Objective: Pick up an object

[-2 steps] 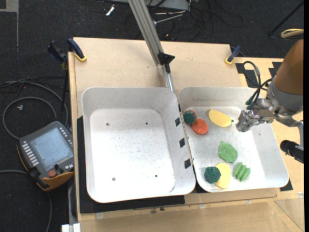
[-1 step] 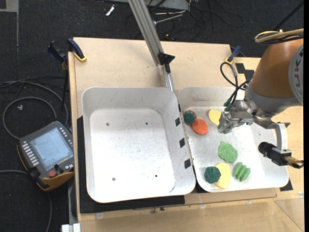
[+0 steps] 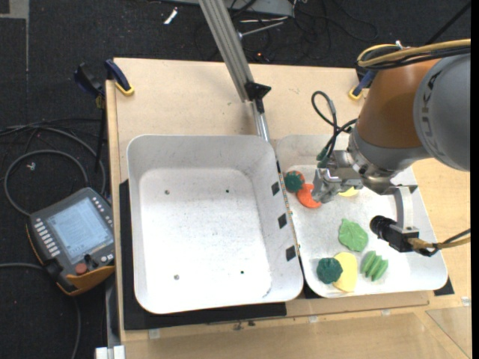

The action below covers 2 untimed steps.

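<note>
Orange piece [image 3: 307, 197] lies right under the gripper [image 3: 327, 188]; we cannot tell its state. We should descend straight, avoiding the bin wall [image 3: 287, 200].

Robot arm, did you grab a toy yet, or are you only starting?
Only starting. Done: the arm has reached into the right bin, and its gripper is low beside the orange object. In hand: nothing that I can see between its fingers. Left: close on a toy and lift it. The green pieces lie untouched.
</note>
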{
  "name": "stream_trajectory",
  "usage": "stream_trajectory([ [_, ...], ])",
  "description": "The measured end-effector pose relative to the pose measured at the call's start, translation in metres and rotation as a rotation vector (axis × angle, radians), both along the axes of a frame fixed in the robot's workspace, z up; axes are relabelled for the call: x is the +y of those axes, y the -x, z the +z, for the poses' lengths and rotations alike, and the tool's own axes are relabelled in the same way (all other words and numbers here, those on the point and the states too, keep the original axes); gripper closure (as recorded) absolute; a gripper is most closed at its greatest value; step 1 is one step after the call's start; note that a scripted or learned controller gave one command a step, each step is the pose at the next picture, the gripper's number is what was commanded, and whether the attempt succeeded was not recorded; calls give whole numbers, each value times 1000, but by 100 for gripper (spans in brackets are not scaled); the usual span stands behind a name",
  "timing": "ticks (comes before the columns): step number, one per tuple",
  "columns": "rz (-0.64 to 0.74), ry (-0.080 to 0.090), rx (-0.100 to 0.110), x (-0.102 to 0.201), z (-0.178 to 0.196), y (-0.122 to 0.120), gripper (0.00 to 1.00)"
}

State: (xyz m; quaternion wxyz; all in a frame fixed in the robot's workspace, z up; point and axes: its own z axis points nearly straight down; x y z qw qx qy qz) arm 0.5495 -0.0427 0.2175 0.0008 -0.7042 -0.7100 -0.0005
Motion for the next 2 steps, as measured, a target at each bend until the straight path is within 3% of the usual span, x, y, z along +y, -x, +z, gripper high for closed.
stream_trajectory([
  [2,0,0,-1,105,9,-10,100],
])
